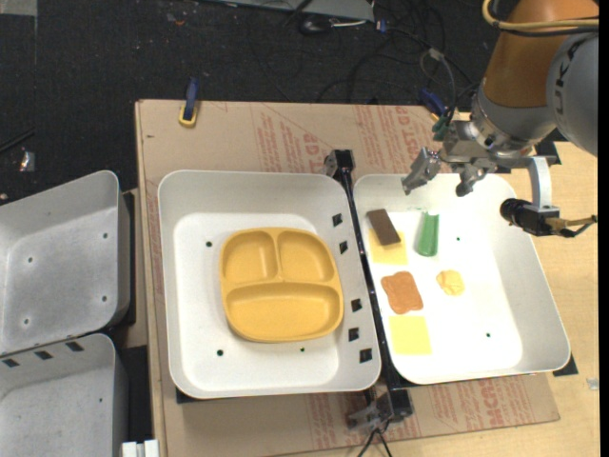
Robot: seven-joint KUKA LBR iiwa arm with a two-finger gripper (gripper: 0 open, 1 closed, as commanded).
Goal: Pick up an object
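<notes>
Here, we set the scene down line by line.
Arm: we see the grey arm (533, 55) with its orange band reach in over the far right corner of the surface (285, 131).
Tool: the tool (445, 172) hangs above the far edge of the right bin (533, 322); its two fingers stand apart and we see nothing between them.
Green object: an upright-lying green piece (427, 233) rests in the right bin near its far edge, just below the tool and apart from it.
Brown block: a dark brown block (383, 225) lies tilted near the bin's left wall, touching a yellow square (389, 249) beneath it.
Orange-brown piece: we see it (402, 292) in the middle of the left half of the bin.
Small yellow lump: it (450, 282) sits near the bin's centre.
Pale yellow square: it (410, 334) lies toward the near edge.
Left bin: the left bin (190, 217) carries a yellow divided plate (282, 285) at its centre.
</notes>
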